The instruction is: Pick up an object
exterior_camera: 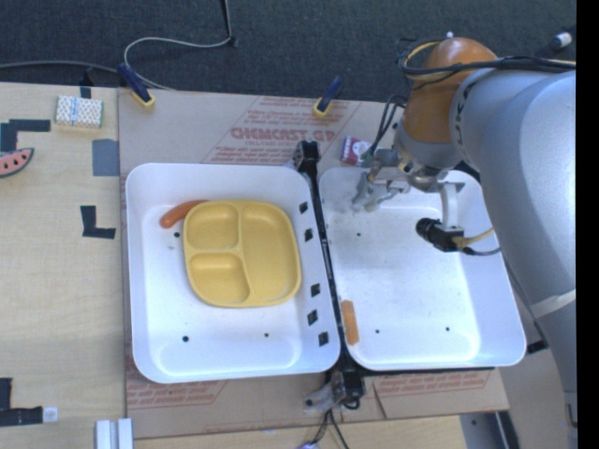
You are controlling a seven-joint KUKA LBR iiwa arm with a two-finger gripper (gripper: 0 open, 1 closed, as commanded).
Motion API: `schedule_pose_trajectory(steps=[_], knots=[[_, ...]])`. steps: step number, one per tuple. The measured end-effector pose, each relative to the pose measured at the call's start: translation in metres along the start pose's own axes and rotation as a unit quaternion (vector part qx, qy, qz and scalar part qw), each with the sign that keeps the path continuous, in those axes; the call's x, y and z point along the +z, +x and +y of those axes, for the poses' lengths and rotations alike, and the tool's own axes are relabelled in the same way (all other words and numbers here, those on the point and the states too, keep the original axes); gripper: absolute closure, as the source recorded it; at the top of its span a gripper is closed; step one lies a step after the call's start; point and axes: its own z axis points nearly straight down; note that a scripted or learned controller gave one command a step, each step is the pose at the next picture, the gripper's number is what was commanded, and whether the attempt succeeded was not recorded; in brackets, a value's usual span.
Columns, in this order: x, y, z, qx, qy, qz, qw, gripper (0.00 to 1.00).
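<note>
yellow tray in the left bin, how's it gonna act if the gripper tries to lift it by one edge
The yellow tray looks like rigid moulded plastic with three compartments, so it probably stays stiff. It appears thin-walled, so likely light. Broad and flat, it would probably tilt when gripped at one rim, and its glossy surface may slip.

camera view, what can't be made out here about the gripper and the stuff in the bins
- Gripper: small and blurred over the right bin's back corner; its state cannot be read.
- Orange sausage-shaped item in the left bin: its right end is hidden under the yellow divided tray.
- Small orange piece at the right bin's left wall: too small to identify.
- Small packet behind the bins: print too small to read.
</note>
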Motion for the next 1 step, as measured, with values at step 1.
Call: schedule_pose_trajectory(steps=[1], knots=[[0.0001,0.0000,-0.0001,0.000,0.000,0.000,1.0000,0.00]])
